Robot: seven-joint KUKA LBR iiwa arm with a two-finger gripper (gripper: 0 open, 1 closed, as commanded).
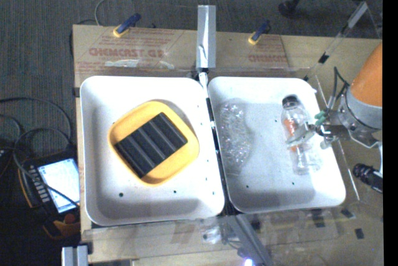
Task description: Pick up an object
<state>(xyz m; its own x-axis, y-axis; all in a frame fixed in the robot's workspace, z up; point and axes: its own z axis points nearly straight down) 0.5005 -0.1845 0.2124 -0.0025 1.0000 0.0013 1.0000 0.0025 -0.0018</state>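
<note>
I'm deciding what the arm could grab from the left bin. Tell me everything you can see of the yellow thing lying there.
The yellow object is a rounded-square, tray-like piece, apparently plastic, with a black ribbed insert of parallel ridges set in its top. It lies flat on the floor of the left bin, turned diagonally to the bin's sides, roughly central. It touches the bin floor alone, and the gripper is over the right bin, well away.

A brown bench (93,59) bears two white bins, left bin (93,134) and right bin (267,187), touching side by side.
</note>
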